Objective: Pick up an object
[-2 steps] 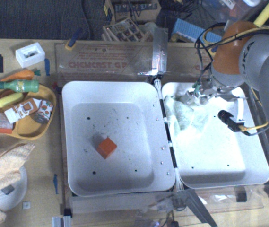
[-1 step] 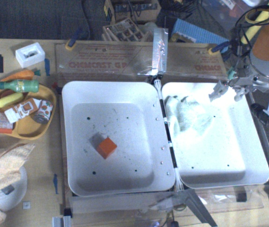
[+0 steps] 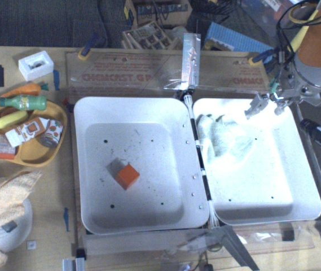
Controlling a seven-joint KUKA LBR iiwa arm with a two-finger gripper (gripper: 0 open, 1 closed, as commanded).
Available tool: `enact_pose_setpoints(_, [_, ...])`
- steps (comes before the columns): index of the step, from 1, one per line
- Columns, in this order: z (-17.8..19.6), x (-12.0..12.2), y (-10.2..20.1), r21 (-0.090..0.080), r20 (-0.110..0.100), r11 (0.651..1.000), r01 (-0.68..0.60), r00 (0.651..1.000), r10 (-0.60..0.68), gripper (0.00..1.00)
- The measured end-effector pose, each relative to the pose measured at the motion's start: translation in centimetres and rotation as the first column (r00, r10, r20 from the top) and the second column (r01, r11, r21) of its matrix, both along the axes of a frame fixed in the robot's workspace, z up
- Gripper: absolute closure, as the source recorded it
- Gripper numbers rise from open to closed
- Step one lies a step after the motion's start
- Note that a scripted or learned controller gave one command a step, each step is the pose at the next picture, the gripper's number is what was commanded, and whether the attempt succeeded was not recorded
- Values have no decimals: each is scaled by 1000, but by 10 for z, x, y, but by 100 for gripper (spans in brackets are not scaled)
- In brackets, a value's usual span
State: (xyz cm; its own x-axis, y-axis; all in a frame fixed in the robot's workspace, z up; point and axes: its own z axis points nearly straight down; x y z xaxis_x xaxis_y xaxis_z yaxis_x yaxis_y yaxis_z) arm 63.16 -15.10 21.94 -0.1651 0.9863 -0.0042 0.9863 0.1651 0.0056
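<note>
An orange block lies in the left bin, a little toward its near edge, with a small grey piece touching its far-left side. In the right bin a pale, washed-out heap (too blurred to identify) sits at the far-left part. Farther back, the end effector hovers above that bin's far rim, nothing visibly in it; whether it is parted or closed cannot be told.

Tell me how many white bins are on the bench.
2. The left bin holds an orange block. The right bin sits beside it, under the gripper at its far edge.
</note>
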Motion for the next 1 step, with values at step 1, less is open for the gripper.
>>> enact_pose_setpoints(1, [-122,1,34,2,1,991,131,991,-131,0])
